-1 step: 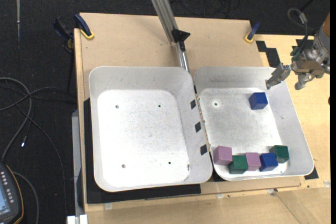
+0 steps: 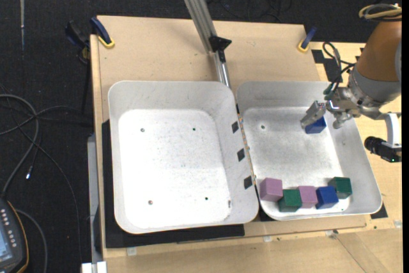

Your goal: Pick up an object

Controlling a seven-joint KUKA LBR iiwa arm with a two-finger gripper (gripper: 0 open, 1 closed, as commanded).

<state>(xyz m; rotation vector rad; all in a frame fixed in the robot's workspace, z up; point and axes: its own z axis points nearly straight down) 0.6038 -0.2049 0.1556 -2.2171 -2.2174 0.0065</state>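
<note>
My gripper (image 2: 324, 121) hangs over the upper right part of the right bin (image 2: 281, 105), reaching in from the right. A small blue block (image 2: 315, 128) sits at its fingertips, pinched under the grey left finger (image 2: 313, 114), and the gripper is shut on it. Along the bin's front edge lie several more blocks: a pale purple one (image 2: 271, 188), a dark green one (image 2: 291, 199), a pink one (image 2: 307, 195), a blue one (image 2: 326, 196) and a green one (image 2: 342, 186).
The left bin (image 2: 128, 99) stands beside the right one, with black clips (image 2: 241, 154) along the shared rim. A metal pole (image 2: 198, 3) slants down from the top to the bins' back edge. Clamps (image 2: 102, 35) grip the bench corners.
</note>
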